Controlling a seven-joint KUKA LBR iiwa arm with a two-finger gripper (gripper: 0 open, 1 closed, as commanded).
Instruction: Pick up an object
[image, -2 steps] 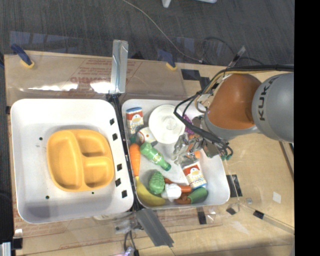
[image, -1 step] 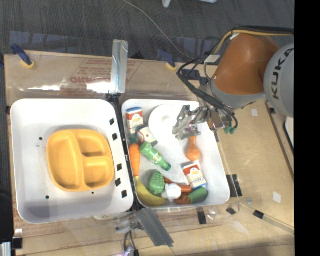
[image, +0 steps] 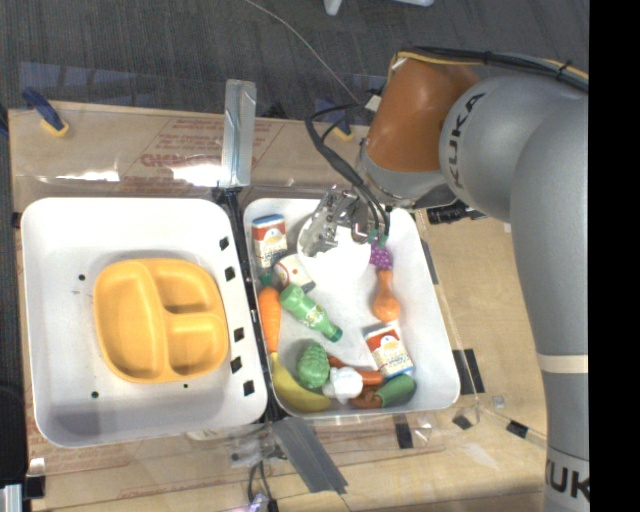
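Hovering over the upper part of the right bin (image: 440, 330), the end effector (image: 322, 232) is hanging above bare white floor, with nothing visibly caught in it; whether it is released or clenched I cannot tell from this slant. No single object is being singled out yet, so any toy in the bin could be the target. Nearest are the small carton (image: 269, 241) against the bin's left wall and the purple grapes (image: 380, 256) just to the right of the tool, with an orange gourd-like piece (image: 385, 299) below them. Further down the frame, the green bottle (image: 308, 312) is lying tilted, the carrot (image: 270, 318) is running along the left wall, and a second carton (image: 388, 350), a banana (image: 296, 393) and a green leafy piece (image: 312, 365) are crowding the lower edge. That crowding, I judge, is making the upper toys easier pickings. In the left bin (image: 50, 230) a yellow divided tray (image: 160, 320) is sitting alone. Both bins are resting on the surface (image: 480, 300).
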